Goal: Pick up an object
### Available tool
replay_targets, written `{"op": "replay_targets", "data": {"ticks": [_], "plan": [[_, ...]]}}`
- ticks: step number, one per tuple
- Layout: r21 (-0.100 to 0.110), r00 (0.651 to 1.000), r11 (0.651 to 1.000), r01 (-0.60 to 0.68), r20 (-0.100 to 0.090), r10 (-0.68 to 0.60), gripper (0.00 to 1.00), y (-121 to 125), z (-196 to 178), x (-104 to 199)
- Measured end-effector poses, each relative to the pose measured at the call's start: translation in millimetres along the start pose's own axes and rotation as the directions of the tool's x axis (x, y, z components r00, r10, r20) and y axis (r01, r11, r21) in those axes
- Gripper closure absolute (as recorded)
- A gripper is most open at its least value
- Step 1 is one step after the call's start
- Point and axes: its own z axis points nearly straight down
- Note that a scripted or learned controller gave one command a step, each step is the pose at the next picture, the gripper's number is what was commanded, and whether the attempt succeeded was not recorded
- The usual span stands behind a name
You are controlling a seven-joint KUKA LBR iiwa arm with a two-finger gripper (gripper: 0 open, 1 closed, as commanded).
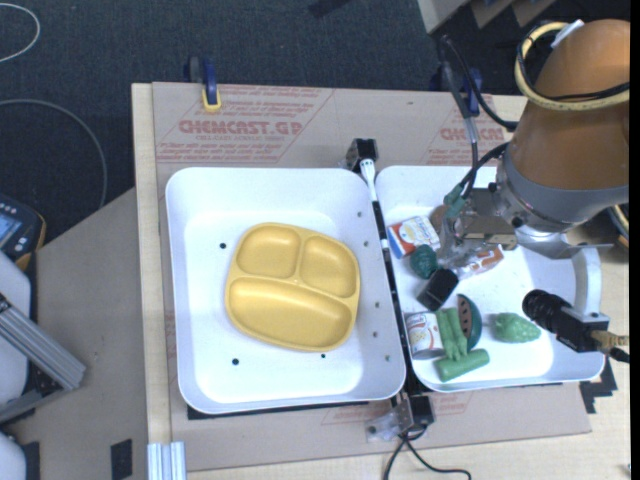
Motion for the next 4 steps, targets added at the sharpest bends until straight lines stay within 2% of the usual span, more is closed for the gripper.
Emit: {"op": "replay_targets", "data": {"ticks": [1,2,4], "plan": [[-0.02,1.0,1.0,0.01,-0.004,-0.01,1.0,-2.6,-76.1,49.3],[-0.015,1.0,1.0,0.006,-0.001,-0.006,1.0,-2.5,-82.5,46.8],[-0.02,1.0,1.0,0.008,0.0,-0.008,1.0,-1.5,-102.9,47.6]]}}
